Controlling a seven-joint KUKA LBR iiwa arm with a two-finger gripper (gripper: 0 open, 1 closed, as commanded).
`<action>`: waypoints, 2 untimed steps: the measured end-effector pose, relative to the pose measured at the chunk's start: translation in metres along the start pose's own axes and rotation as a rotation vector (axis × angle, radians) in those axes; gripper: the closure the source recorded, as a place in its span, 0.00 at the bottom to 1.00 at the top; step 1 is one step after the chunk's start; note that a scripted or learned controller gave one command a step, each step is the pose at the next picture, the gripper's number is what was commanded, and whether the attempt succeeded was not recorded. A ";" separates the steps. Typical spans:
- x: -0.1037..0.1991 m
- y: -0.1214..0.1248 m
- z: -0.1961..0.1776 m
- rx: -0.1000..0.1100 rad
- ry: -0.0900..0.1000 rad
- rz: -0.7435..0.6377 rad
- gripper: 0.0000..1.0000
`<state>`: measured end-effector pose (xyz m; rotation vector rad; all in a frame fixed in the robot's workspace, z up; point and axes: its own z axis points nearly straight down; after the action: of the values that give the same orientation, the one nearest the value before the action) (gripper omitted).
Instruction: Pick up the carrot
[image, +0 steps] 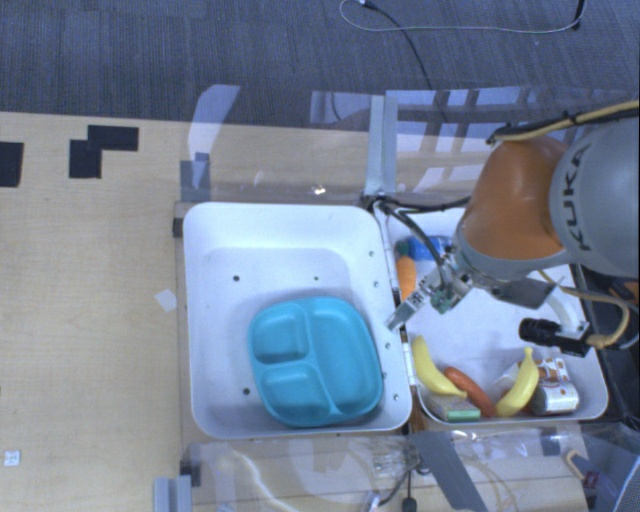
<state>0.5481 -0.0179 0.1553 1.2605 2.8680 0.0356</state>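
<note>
Now the gripper (418, 300) hovers in the right bin (600, 400), just below the carrot (406, 275) lying at this bin's left wall. If its fingers are open or closed, I cannot tell; nothing is seen between them.

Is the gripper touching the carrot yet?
Cannot tell. In the camera view the gripper sits just right of the carrot by the right bin's left wall, but the slanted angle shows neither contact nor a clear gap.

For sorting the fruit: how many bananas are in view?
2, both in the right bin: one banana at the lower left, one banana at the lower right. The arm may hide more.
</note>
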 end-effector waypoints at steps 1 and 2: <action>0.000 0.000 0.000 0.000 0.000 0.000 0.00; 0.000 0.000 0.000 0.000 0.000 0.000 0.00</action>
<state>0.5481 -0.0180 0.1553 1.2612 2.8679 0.0356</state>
